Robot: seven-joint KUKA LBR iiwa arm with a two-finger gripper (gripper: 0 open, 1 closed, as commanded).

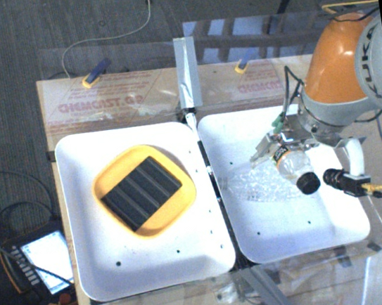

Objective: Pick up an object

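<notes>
Both bins, the left bin (95,269) and the right bin (345,232), are plain white. The object (144,189) in the left bin is yellow with a black ribbed top (dark parallel grooves). The arm's band (337,62) is orange, and a clear bottle (297,168) has a black cap.

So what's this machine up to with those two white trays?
A grey and orange robot arm reaches in from the right over the right bin. Its gripper is right at a clear plastic bottle with a black cap; whether it has a grip is unclear. The left bin holds a yellow dish with a black ridged insert, untouched.
</notes>
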